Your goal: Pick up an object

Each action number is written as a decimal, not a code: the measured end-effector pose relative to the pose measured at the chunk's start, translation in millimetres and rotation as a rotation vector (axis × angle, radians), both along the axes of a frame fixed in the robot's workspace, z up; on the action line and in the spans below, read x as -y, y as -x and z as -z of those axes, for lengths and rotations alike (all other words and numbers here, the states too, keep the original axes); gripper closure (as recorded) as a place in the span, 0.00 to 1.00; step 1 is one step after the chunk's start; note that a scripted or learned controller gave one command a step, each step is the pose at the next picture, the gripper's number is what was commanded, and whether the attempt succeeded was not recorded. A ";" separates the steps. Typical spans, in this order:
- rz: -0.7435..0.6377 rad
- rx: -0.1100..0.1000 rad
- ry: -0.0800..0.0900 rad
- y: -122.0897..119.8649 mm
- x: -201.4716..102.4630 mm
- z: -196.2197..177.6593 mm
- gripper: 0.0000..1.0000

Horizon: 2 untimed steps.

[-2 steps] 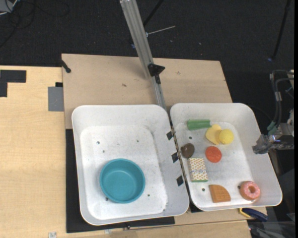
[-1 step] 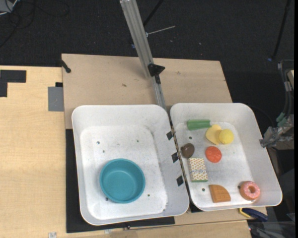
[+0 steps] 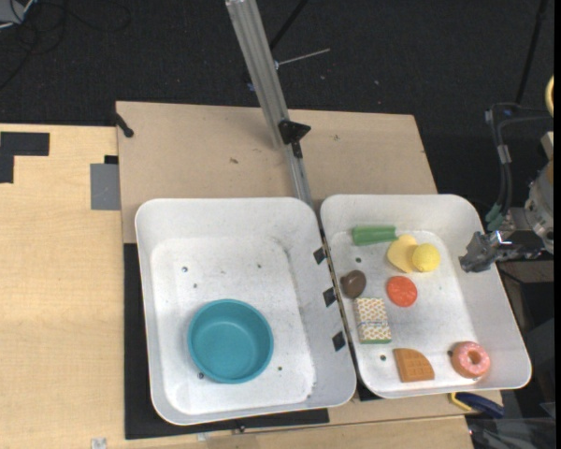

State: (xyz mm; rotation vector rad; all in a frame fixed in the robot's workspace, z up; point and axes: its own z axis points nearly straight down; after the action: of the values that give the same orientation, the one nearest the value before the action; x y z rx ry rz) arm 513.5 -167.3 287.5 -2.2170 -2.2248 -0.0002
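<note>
Left bin (image 3: pixel 159 227) holds a round teal bowl (image 3: pixel 229 340); right bin (image 3: pixel 467 215) holds a green stick (image 3: pixel 374 235) lying left-right, yellow duck (image 3: pixel 414 254), brown lump (image 3: pixel 353 283), red disc (image 3: pixel 402 292), checkered block (image 3: pixel 373 320), orange wedge (image 3: pixel 413 365), pink doughnut (image 3: pixel 469 359); pincer (image 3: pixel 475 255) over the bin's right rim, grip state indiscernible.

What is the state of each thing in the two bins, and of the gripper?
Teal bowl: upright, alone in left bin.
Green block: lying flat, right bin.
Yellow toy: resting, untouched.
Orange ball: resting.
Brown piece: resting.
Checkered block: lying flat.
Orange wedge: lying flat.
Pink donut: lying flat.
Gripper: at right bin's right rim, holding nothing visible.
</note>
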 end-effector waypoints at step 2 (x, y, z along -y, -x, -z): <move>0.000 -0.002 0.000 -11.2 -99.4 20.2 1.00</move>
State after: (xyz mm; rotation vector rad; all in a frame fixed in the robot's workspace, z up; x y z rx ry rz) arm 524.6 -67.9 267.3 -2.2156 -2.2242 0.0018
